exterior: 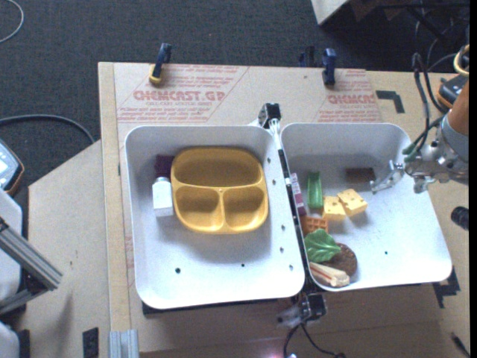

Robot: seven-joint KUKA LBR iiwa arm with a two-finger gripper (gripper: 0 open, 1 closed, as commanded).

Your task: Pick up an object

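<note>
My gripper (pixel 399 181) hangs over the right bin (pixel 417 252) near its right wall, open with nothing between its fingers. Just left of it lie two yellow cheese wedges (pixel 352 202) and a small brown block (pixel 360 174). A green pepper piece (pixel 315 189), an orange waffle (pixel 315 223), a green lettuce leaf (pixel 320 243), a brown patty (pixel 344 260) and pale fries (pixel 329 274) lie along the bin's left side. A thin pink bar (pixel 296 193) rests by the divider.
The left bin (pixel 216 282) holds a yellow divided tray (pixel 219 189), a white bottle (pixel 162 197) and a dark purple object (pixel 164 162). Two clamps (pixel 159 63) (pixel 329 65) stand at the board's back edge. Cables trail at the far right.
</note>
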